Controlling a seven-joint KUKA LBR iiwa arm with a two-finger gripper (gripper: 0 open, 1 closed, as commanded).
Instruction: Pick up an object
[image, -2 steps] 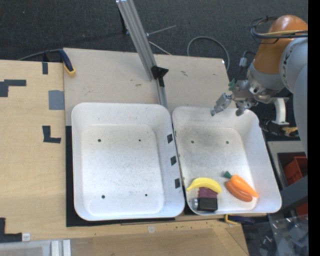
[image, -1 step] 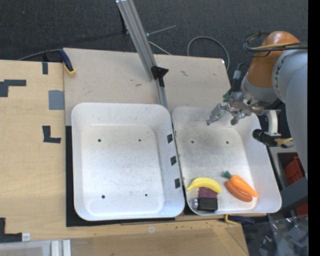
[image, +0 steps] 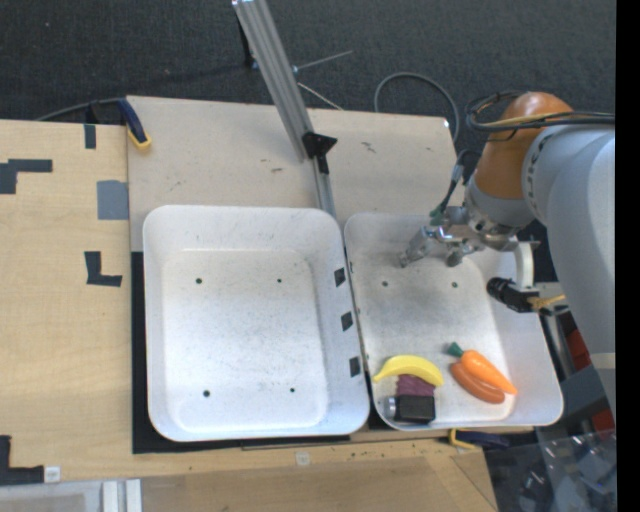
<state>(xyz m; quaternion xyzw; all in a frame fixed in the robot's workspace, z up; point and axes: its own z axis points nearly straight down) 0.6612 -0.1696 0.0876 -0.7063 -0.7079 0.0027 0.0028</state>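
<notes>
Gripper (image: 428, 250), finger state unclear, over right bin (image: 400, 305); carrot (image: 482, 376) and banana (image: 408, 370) near front.

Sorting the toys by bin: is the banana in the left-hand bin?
No, the banana lies in the right-hand bin, near its front edge beside the carrot.

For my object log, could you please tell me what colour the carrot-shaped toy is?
Orange, with a small green top; the carrot-shaped toy shows clearly in the camera view.

No readable text, labels, brands, numbers or signs on anything in view.
</notes>
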